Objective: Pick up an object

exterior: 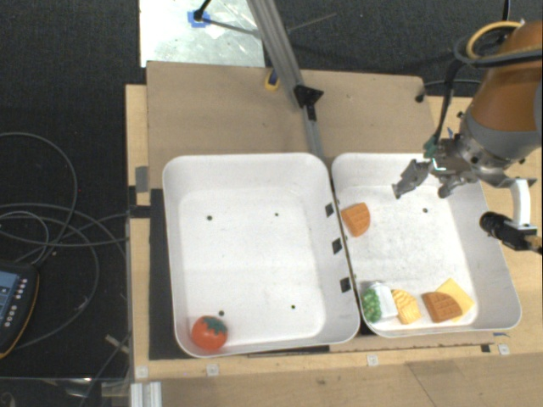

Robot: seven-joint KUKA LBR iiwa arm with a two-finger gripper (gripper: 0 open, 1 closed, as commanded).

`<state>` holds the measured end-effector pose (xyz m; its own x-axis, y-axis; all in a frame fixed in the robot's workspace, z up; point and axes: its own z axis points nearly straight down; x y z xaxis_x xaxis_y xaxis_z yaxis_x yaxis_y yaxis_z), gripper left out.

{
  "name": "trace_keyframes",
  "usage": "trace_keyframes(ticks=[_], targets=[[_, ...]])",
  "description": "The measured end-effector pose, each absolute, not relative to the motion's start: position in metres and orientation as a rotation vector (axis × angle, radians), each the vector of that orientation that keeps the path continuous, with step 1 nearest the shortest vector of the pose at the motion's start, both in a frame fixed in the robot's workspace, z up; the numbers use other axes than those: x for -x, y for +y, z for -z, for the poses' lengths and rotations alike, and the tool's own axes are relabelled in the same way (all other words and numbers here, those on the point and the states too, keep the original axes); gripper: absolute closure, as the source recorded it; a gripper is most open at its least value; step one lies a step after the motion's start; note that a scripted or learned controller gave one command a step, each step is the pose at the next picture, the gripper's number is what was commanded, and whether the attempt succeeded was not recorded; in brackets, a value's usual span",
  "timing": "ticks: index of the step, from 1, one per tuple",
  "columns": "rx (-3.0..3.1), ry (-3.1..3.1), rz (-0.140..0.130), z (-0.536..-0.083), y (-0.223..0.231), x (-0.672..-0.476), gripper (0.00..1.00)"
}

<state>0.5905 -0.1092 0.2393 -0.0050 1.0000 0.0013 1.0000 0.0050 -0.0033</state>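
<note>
Two shallow white bins side by side on a wooden bench: left bin (182,227), right bin (484,253). One grey arm (509,100) with an orange band reaching in from the right, above the far part of the right bin. One gripper (428,182) at its end, two fingers spread apart with nothing between them, hanging over the bin's upper area near the far wall.

In the left bin, one item: a red tomato (209,332) with a green stem, in the near left corner, well apart from everything else.

In the right bin, five items. One orange piece (356,219) alone near the left wall, about halfway down, apart from the gripper. Four more clustered along the near wall: one green vegetable (371,304) in the near left corner, one white piece (384,301) touching it, one yellow piece (407,306) just beside that, and one orange-and-yellow wedge (447,300) farther right.

Three small black clips along the seam between the bins. One grey pole (276,36) slanting down from the top toward the bins' far edge. Black cables (51,219) on the dark floor at left, beside one handheld pendant (13,303) at the left edge.
</note>
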Motion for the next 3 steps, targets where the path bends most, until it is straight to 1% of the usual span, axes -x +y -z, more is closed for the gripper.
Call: trace_keyframes(ticks=[1, 2, 3], targets=[[2.217, -2.226, 0.002, -0.241, -0.109, -0.591, 0.00], [2.218, -2.222, -0.003, -0.199, -0.107, -0.588, 0.00], [2.218, -2.219, -0.004, -0.142, -0.112, -0.580, 0.00]])
